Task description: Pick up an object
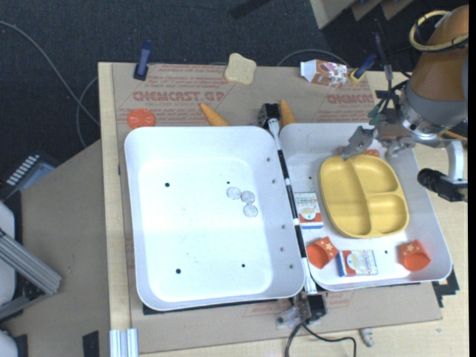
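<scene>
My gripper hangs over the far edge of the right bin, its fingers spread open with nothing between them. One grey finger reaches down toward the far rim of a yellow divided plate. A small orange piece peeks out just behind that rim, below the gripper. Nearer the front lie a red block, a small printed carton and an orange-red block. Another small carton rests against the bin's left wall.
The left bin holds three small clear discs near its middle. Behind the bins on the cardboard lie a bread slice, a milk carton, two carrots, an orange disc and a blue clip.
</scene>
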Controlling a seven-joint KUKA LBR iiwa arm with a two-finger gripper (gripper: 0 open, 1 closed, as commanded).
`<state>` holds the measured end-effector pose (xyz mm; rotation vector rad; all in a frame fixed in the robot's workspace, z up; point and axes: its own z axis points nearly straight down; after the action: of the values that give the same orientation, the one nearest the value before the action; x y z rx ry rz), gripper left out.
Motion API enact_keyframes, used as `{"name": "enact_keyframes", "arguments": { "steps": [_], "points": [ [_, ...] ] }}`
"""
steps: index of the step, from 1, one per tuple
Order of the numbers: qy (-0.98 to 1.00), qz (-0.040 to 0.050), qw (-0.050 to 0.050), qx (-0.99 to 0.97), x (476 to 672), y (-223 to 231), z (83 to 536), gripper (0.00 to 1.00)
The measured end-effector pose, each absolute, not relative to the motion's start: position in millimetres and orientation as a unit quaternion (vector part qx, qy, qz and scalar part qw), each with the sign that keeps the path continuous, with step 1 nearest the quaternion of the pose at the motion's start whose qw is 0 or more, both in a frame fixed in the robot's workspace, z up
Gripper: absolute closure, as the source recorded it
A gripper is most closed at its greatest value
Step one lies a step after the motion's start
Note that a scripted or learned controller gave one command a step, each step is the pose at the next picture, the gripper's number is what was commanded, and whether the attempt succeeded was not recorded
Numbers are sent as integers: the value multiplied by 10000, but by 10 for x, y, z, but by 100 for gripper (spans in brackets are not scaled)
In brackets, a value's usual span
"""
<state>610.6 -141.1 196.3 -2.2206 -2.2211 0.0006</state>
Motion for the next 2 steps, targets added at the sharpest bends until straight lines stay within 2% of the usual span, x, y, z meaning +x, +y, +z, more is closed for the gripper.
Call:
{"name": "enact_keyframes", "arguments": {
  "steps": [1,2],
  "points": [
    [-7075,5,19,-7067,6484,-947,1247,0],
    [-7073,-6,-6,-7069,6000,-1124,924,0]
  ]
}}
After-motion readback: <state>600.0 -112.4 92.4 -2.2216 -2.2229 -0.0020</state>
